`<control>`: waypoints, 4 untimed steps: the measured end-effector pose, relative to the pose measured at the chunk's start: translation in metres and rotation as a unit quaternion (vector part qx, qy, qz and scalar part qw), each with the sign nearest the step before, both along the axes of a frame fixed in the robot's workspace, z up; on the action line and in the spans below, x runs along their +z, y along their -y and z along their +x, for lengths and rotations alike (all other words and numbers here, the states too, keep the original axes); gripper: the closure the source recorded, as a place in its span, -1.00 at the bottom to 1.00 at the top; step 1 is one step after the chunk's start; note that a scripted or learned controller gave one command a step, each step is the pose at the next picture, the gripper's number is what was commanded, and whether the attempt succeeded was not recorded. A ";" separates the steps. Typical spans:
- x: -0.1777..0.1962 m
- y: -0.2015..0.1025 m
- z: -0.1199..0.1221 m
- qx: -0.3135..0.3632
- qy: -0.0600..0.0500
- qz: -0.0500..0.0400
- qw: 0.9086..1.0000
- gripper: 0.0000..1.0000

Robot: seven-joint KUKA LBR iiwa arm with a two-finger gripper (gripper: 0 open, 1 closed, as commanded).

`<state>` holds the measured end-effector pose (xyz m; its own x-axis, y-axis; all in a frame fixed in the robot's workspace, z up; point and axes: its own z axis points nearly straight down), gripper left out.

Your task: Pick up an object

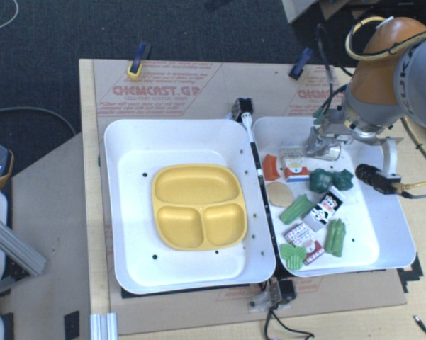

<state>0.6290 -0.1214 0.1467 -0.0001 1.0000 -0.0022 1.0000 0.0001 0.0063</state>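
While the gripper (324,142) hovers — grip unclear — a green pickle (295,209) lies diagonally.

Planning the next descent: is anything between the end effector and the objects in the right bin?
Nothing visible blocks it. The end effector hangs over the right bin's far end, with the small orange-and-white carton and the dark green toy lying just beside it, uncovered.

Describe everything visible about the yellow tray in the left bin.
The yellow tray is a rounded-rectangle divided plate, apparently matte plastic, with three compartments: one wide one along the far side and two smaller ones along the near side, split by raised ridges. It lies flat and right side up near the middle of the left bin, slightly rotated. All three compartments look bare. It touches only the bin floor.
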 end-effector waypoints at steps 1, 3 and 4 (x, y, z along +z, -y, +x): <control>0.044 -0.003 0.000 0.000 0.000 0.000 1.000 1.00; 0.090 -0.062 0.003 0.003 -0.001 0.001 1.000 1.00; 0.075 -0.118 0.011 0.003 -0.004 0.002 1.000 1.00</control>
